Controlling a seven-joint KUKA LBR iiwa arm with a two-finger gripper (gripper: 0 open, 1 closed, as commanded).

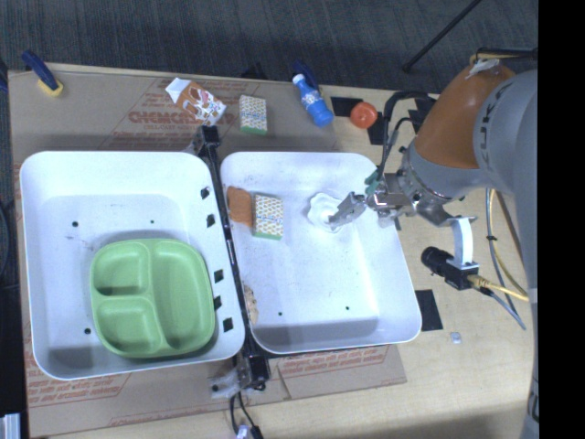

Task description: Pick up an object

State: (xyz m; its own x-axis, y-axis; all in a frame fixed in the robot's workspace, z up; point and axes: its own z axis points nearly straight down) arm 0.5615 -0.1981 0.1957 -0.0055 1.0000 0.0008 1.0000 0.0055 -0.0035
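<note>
- the gripper (345,212) hangs low over the right bin (302,318), near its upper right part, just beside a small white crumpled object (322,208).
- i cannot tell if the gripper is apart or together; the view is too small and blurred there, and i cannot say it holds anything.
- the white crumpled object looks to me light and soft, maybe thin plastic or paper. it will probably give under pressure, so a grip across its thick middle seems safer than at a thin edge.
- in the same bin, more to the left, lies a patterned sponge (268,216) touching a brown block (239,206). the sponge seems soft and easy to pinch on its long sides, but the block beside it leaves less room on that side.
- the bin floor is smooth and white, so light things can slide away when pushed.
- the left bin (55,245) bears a green divided tray (153,297), well apart from the gripper.
- on the bench (430,373) behind the bins lie a blue bottle (313,102), an orange ball (364,113) and a snack packet (196,101).
</note>
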